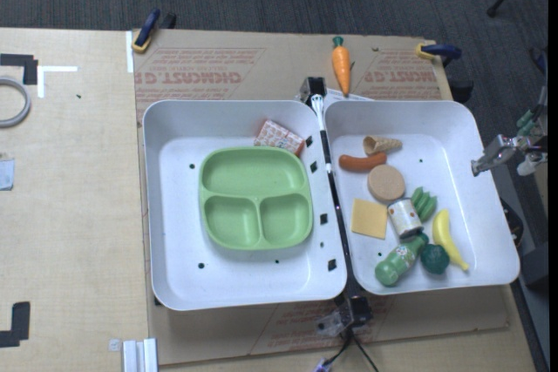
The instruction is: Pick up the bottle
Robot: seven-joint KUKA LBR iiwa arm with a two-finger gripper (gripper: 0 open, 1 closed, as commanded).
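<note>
- Bottle (pixel 397 265), green, lies on its side near the front of the right bin (pixel 466 128), touching the can (pixel 404 218) and the green ball (pixel 434 258). Not yet lifted.
- Gripper (pixel 506 152) sits at the bin's right rim, well apart from the bottle. Holds nothing visible.
- Finger opening: cannot tell.
- Remaining, by judgement: reach, grasp, lift.

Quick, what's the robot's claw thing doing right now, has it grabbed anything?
End effector: at the right bin's right rim, apart from the green bottle; its state cannot be told.
</note>
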